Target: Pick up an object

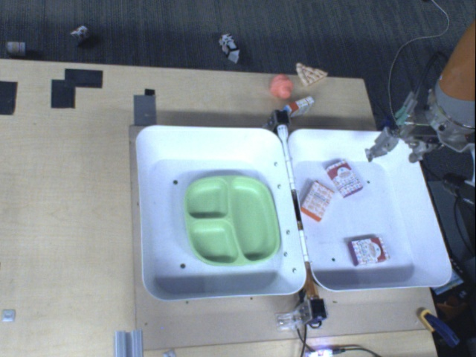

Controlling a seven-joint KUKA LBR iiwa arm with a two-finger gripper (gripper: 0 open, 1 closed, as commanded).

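Three small packets lie in the right bin (416, 222): a red and white one (344, 177), an orange and white one (317, 200) to its lower left, and a dark red one (368, 250) near the front. My gripper (395, 149) hangs over the bin's back right part, up and to the right of the red and white packet. Its two fingers are spread open with nothing between them. The grey arm with its orange band comes in from the right edge.
The left bin (160, 162) holds a green divided plate (231, 219). Behind the bins on the bench lie an orange ball (280, 86), a toy pizza slice (311, 74) and a small tube (297, 107). A cable runs down at the far right.
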